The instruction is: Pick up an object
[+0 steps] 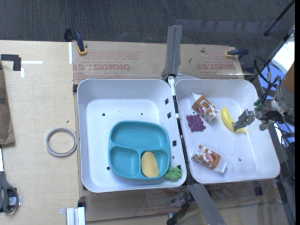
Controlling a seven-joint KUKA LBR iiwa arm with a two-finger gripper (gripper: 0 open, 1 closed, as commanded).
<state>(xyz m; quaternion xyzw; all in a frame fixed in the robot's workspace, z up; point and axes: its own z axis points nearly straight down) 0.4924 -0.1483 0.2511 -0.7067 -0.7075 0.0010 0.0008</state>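
The right bin (262, 165) holds a yellow banana (227, 117), a bunch of purple grapes (196, 122) and two orange-and-white snack packets, one at the back (205, 108) and one at the front (208, 157). My gripper (243, 121) reaches in from the right and sits low over the banana's near end, just right of it. Nothing shows as held. In the left bin (93, 125) lies a blue divided plate (136, 139) with a yellow potato-like piece (150, 164) in one compartment. A green leafy item (174, 173) rests by the plate's right corner.
A metal post (173, 50) stands at the back where the two bins meet. On the wooden bench to the left lie a tape ring (61, 141), scissors (7, 198) and a brown bag (4, 111). Cables and the arm's body (286, 97) crowd the right edge.
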